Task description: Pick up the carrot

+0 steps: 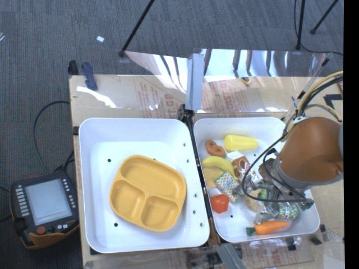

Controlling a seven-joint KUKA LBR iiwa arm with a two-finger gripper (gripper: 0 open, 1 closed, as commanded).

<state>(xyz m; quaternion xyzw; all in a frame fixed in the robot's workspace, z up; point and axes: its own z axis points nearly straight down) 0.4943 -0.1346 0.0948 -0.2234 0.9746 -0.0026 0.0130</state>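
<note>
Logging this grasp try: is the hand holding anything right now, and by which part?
It cannot be told. The hand sits low in the right bin, hidden under the wrist. The carrot lies apart on the bin floor, ungrasped.

Two white bins are carried side by side on the surface. One yellow divided plate, with three compartments, is contained in the left bin. In the right bin are counted: one carrot, one banana, one red tomato, one yellow corn cob, one small brown ring-shaped pastry, and two printed packets. Further items beneath the arm are hidden and cannot be counted. One handheld control pendant lies on the floor to the left.
</note>
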